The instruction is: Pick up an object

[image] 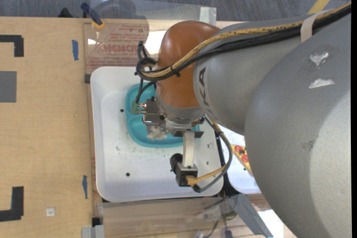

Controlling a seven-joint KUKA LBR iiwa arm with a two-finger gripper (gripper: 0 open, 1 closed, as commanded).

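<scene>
A teal, dish-like object [140, 131] lies in the middle of the left white bin [111, 164]. The arm's orange wrist and grey flange cover most of it. The gripper [157, 130] points down onto the teal object, right over its centre, with the wrist hiding its tips. A small red and yellow item [241, 154] peeks out in the right bin, beside the arm.
The big grey arm fills the right half of the view and hides most of the right bin. A black bracket with a cable [183, 171] hangs off the wrist over the left bin's front part. A cardboard sheet [39, 120] lies to the left.
</scene>
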